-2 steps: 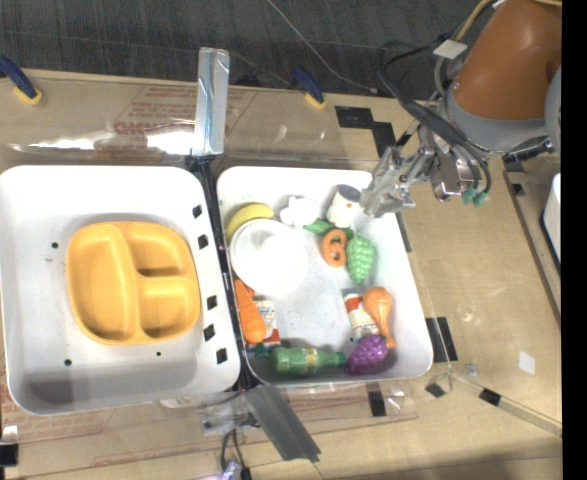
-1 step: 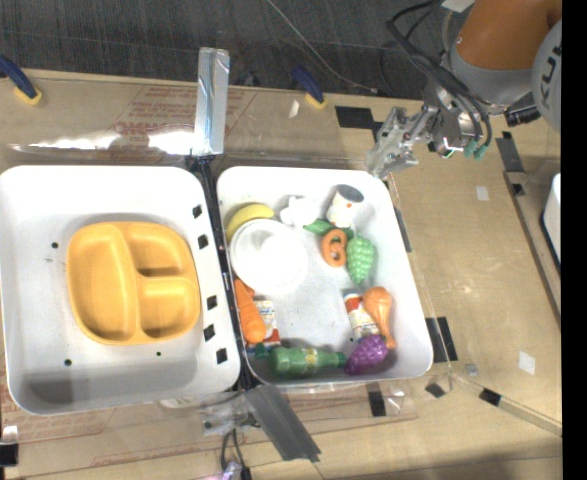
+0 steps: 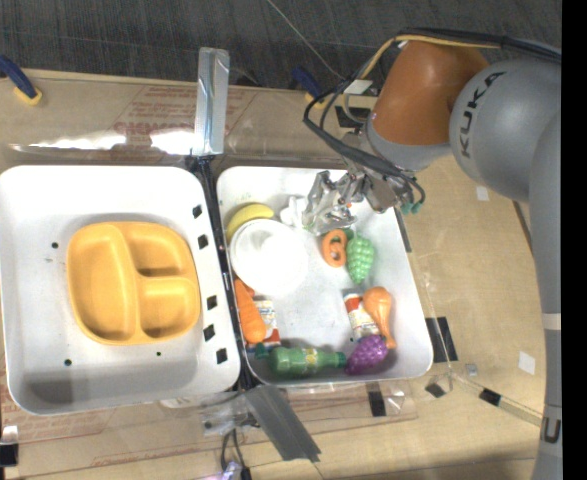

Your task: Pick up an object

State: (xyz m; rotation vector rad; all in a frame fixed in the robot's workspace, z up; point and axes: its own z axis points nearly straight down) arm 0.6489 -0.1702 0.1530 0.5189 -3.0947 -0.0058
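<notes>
A grey robot arm with an orange band above its wrist reaches in from the right and hangs its metal claw (image 3: 331, 200) over the upper part of the right-hand shallow white bin (image 3: 409, 268), one of two bins side by side on the counter (image 3: 473, 298).

The claw is the landmark here. Just below it and a little to the right, very close, lies a small orange and black toy piece (image 3: 334, 247), and touching that piece's right side is a knobbly green toy fruit like a bunch of grapes (image 3: 360, 257), its long axis running up and down the bin. These two look like the likeliest targets, since they sit nearest the claw tips. To the claw's lower left rests a white round bowl (image 3: 267, 256) with a yellow rim of something peeping out behind it.

Farther below the claw, along the bin's near wall, lie a green plastic bottle (image 3: 303, 359) on its side, a purple toy grape bunch (image 3: 369, 352), and an orange pear-shaped toy (image 3: 378, 311); an orange carrot-like toy (image 3: 250, 313) lies against the left wall.

The left bin holds a yellow divided plastic tray (image 3: 133, 280), well apart from the claw.

Whether the claw is parted or closed cannot be told (cables and glinting metal blur its tips), and nothing can be seen in its grip.
</notes>
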